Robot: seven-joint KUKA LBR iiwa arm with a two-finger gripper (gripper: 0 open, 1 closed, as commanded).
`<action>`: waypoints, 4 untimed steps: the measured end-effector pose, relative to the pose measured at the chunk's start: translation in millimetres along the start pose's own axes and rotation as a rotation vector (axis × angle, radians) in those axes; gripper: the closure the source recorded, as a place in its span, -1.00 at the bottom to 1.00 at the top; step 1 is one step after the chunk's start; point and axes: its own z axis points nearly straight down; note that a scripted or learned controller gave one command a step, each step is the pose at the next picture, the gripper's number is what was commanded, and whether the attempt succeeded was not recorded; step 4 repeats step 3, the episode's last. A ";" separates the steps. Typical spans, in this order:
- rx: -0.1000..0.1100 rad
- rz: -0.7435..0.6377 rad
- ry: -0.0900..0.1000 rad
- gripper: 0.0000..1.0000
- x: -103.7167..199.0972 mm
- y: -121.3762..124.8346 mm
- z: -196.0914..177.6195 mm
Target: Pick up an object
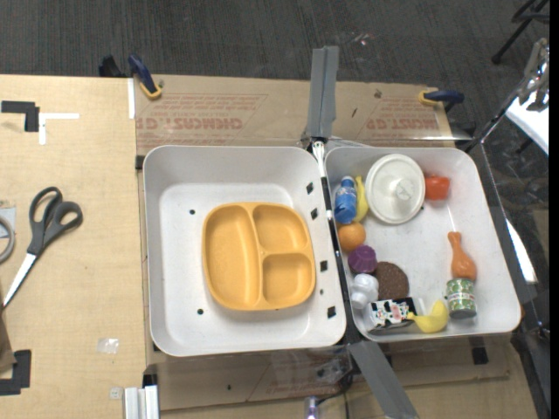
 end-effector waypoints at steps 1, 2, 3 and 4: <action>-0.006 -0.493 0.002 1.00 39.3 24.7 17.1; -0.004 -0.785 -0.001 1.00 0.2 -0.3 -19.5; -0.006 -1.067 -0.002 1.00 -0.2 0.2 -23.4; -0.006 -1.067 -0.002 1.00 -0.2 0.2 -23.4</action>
